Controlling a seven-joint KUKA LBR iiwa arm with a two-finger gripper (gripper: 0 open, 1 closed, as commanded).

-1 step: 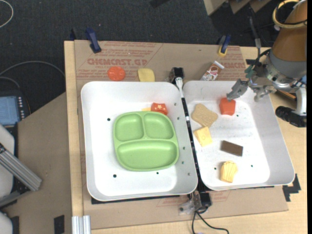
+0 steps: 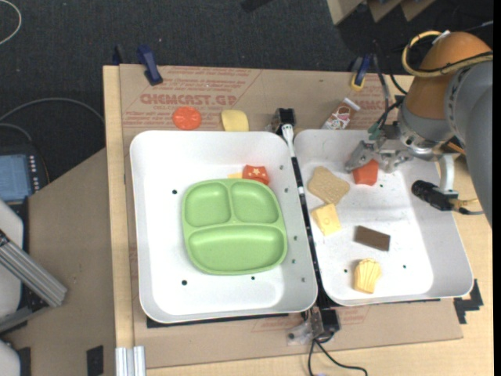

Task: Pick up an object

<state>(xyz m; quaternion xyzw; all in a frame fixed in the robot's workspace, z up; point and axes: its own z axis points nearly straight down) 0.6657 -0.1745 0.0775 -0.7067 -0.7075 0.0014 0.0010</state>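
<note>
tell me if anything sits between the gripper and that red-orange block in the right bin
Nothing visible does. The gripper is right over the red-orange block near the top of the right bin, its metal parts overlapping the block's upper edge. The cracker lies apart, to the block's left.

A robotics lab: a cardboard-covered surface (image 2: 196, 92) held by blue clamps (image 2: 149, 63) at twelve o'clock, two white bins (image 2: 156, 233) of toy food, loose cables (image 2: 333, 355) at six.
</note>
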